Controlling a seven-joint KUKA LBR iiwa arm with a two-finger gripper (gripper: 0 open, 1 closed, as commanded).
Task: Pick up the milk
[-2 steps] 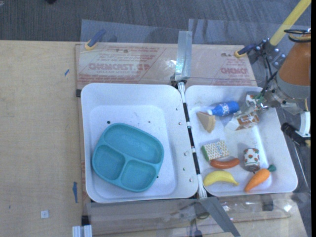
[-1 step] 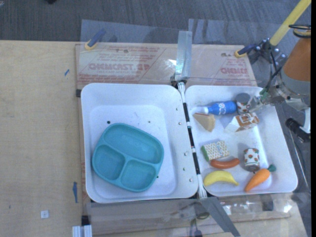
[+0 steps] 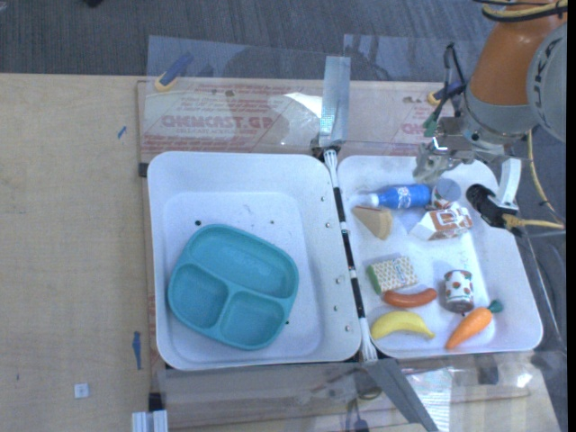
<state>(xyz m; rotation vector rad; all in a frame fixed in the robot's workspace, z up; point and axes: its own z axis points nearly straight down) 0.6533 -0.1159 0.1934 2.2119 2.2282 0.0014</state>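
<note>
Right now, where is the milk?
The milk carton lies in the right bin, near its far right corner, just right of the blue bottle and below the pincer.

Small milk carton (image 3: pixel 447 221), white with brown-red print, lay tipped on its side, in the right bin's far half, just beside a blue bottle.

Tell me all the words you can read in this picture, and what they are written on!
"CHEMCAST GP" stands in faded red letters on the clear plastic sheet behind the bins.
The print on the milk carton, the blue bottle and the small can is too small and blurred to read.
</note>
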